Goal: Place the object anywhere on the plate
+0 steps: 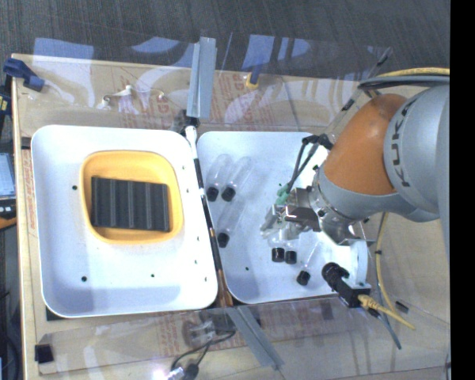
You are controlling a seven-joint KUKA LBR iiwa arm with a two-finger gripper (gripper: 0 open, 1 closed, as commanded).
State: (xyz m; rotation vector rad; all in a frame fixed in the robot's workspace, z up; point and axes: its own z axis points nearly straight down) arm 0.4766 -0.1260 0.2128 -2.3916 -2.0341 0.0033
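Here, rounded yellow plate (131, 167), ridged centre.

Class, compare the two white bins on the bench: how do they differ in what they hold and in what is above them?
The left bin holds one yellow plate with a dark ribbed insert; the right bin holds several small black pieces scattered about. The arm and gripper reach over the right bin, not the left bin. Both are shallow, white and rounded.
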